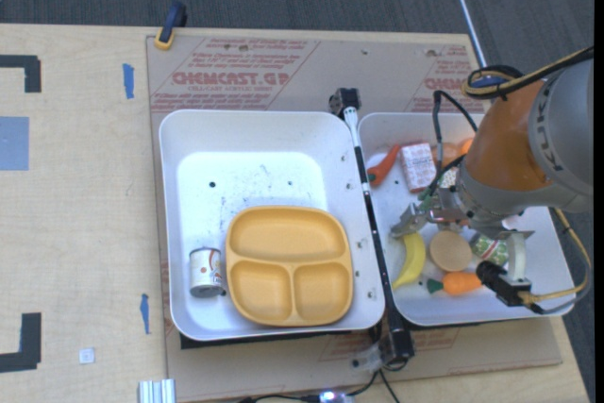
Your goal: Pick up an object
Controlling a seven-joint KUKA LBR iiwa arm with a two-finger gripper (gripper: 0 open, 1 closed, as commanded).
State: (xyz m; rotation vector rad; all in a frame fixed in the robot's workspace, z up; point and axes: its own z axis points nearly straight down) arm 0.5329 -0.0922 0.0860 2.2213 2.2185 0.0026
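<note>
- While the gripper (427, 214) is lowered into the right bin (557, 293) at the frame's right, nothing is seen between its fingers; whether they are spread cannot be told.
- No lift is judged done yet.
- Banana (411, 260), disc (449, 251) and carrot (461, 284) are crowded just below it.
- Little room is left; the divider stands close on the left.
</note>
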